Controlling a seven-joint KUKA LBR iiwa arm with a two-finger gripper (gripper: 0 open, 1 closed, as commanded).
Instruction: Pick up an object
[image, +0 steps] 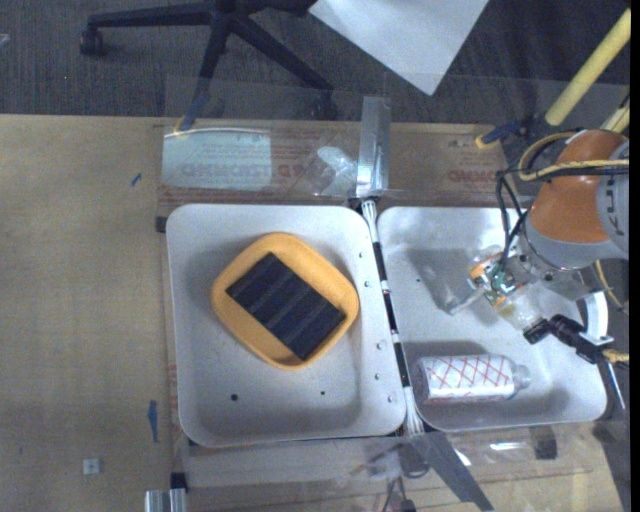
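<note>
The tool (470, 290), grip state unclear, hovered in the right bin (580, 400), probably approaching; next it needed lowering onto the bottle (468, 377).

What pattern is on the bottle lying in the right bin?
A red criss-cross lattice on white, on the bottle, seen in the camera view.

On the bench (80, 300) two bins stand side by side, touching along their inner edges. The left bin (190, 400) holds a square tray (285, 300) near its middle, turned cornerwise. In the right bin (440, 240) a bottle (468, 377) lies along the near edge, and the tool (490, 283) hangs toward the far right corner
</note>
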